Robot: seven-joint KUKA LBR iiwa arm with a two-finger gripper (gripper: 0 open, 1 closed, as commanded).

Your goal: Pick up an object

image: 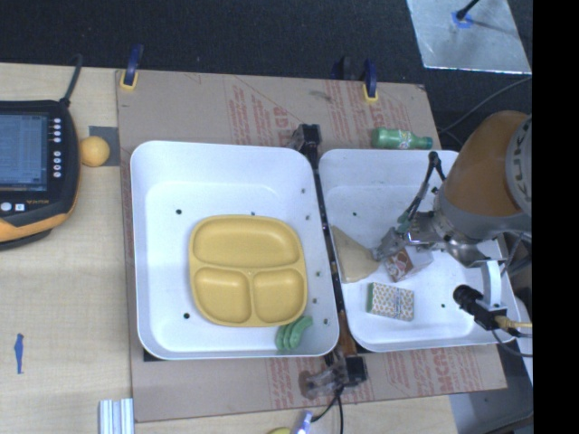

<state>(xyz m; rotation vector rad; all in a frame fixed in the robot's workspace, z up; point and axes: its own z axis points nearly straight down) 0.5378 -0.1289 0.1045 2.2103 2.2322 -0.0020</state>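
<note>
In the right bin (362, 181), my gripper (397, 248) is down low near the middle, reaching in from the right under the grey and orange arm. A small reddish-brown packet (400, 264) lies right at its tip, partly covered by it. Touching the bin's left wall, a tan wedge (353, 259) lies just left of the gripper. A white packet with a green pattern (391, 301) rests on the bin floor below the gripper.
The left bin (163, 188) holds a yellow divided plate (248, 269) and a small green object (294, 334) at its lower right. A green bottle (402, 138) lies on the cardboard behind the right bin. A tablet controller (32, 172) and an orange ball (94, 150) are at far left.
</note>
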